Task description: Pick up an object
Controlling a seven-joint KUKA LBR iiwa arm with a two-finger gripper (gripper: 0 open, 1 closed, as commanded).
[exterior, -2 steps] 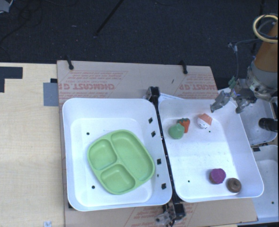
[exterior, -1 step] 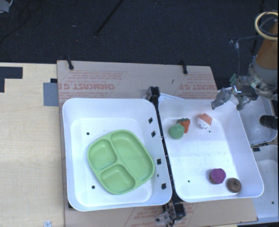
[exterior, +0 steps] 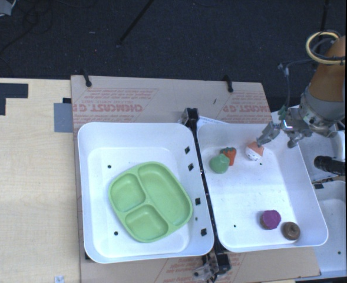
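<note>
Over the right-hand bin (exterior: 314, 229) on the desk, the grey arm with its orange band reaches in from the right, its pincer (exterior: 266, 137) poised above the bin's far edge, beside a small white-and-orange toy (exterior: 254, 151). Whether the toy sits between the fingers or merely just below them cannot be told from this slant, nor whether the pincer is parted or closed. A green toy (exterior: 219, 164) touches a red-orange piece (exterior: 230, 155) near the bin's dividing wall; a purple object (exterior: 270, 219) and a brown ring (exterior: 290, 230) lie close together at the near corner. A green sectioned plate (exterior: 149, 201) fills the left bin (exterior: 96, 152). The step in hand appears to be the approach or grasp on the white-and-orange toy; the next move likely calls for a firm closure and a straight lift clear of the wall.
</note>
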